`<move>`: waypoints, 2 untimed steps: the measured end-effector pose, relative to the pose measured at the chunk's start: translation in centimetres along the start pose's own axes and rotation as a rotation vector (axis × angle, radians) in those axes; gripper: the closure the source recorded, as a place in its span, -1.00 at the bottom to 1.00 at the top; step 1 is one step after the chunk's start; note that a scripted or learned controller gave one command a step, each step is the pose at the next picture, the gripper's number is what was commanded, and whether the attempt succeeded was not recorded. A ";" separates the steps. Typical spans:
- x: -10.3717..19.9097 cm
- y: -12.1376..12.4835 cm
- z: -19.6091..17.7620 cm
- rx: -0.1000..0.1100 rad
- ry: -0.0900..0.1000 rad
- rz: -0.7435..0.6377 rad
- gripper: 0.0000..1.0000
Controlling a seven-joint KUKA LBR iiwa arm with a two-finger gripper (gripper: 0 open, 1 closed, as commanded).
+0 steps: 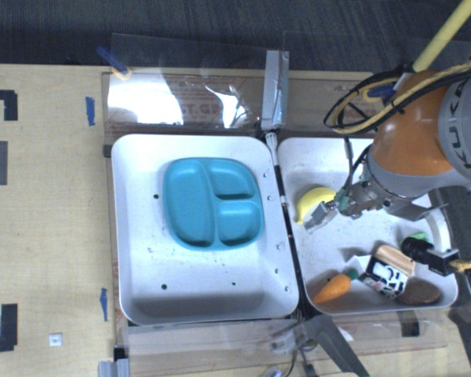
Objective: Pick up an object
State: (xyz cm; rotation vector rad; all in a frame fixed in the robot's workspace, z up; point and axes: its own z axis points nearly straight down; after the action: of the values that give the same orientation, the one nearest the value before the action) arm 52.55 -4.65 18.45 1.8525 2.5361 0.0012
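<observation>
Left bin (133, 234), frame centre: a blue three-part tray (213, 203). Right bin (314, 159): yellow lemon (312, 199) near its left wall; orange carrot (333, 287), a black-and-white item (386, 277) and a brown item (420, 292) along its lower edge. Gripper (322, 214) sits at the lemon's lower right, touching it; jaws parted, nothing between them. Lemon is smooth, rounded, pale yellow.

We see the gripper (322, 213) low in the right bin (330, 265), its fingers touching a yellow lemon (311, 200). A blue divided plate (213, 202) lies in the left bin (141, 273).
</observation>
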 end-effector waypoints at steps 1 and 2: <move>-4.9 -6.3 9.7 -0.003 -0.003 -0.167 -1.00; -6.8 -1.5 8.2 -0.002 -0.002 0.232 -1.00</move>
State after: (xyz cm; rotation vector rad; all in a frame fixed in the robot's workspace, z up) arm 53.24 -11.59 10.21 2.1321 2.3026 0.0021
